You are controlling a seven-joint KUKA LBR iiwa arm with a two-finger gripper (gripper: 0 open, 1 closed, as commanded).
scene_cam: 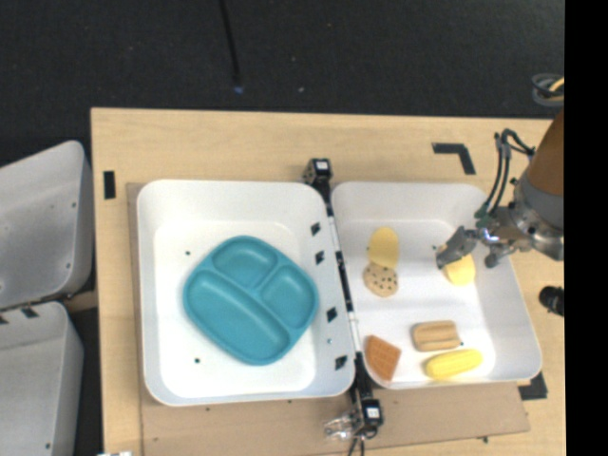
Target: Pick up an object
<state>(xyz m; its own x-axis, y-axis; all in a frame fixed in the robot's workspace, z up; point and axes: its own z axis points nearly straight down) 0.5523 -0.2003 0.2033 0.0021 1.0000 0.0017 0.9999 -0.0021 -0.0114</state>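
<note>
My gripper [473,252] hangs over the right side of the right bin [503,331], its two dark fingers spread apart and open. A small yellow piece [462,272] lies just below and between the fingertips; I cannot see it being squeezed. Further left in the same bin are a pale yellow slice [384,246] and a speckled round cookie [381,279]. Near the bin's front lie an orange wedge [383,356], a tan block [435,335] and a long yellow piece [452,363].
The left bin [161,350] holds a blue divided plate [250,298]. A ridge with black clips [334,283] separates the two bins. The grey arm with its orange band [545,174] reaches in from the right above the bench.
</note>
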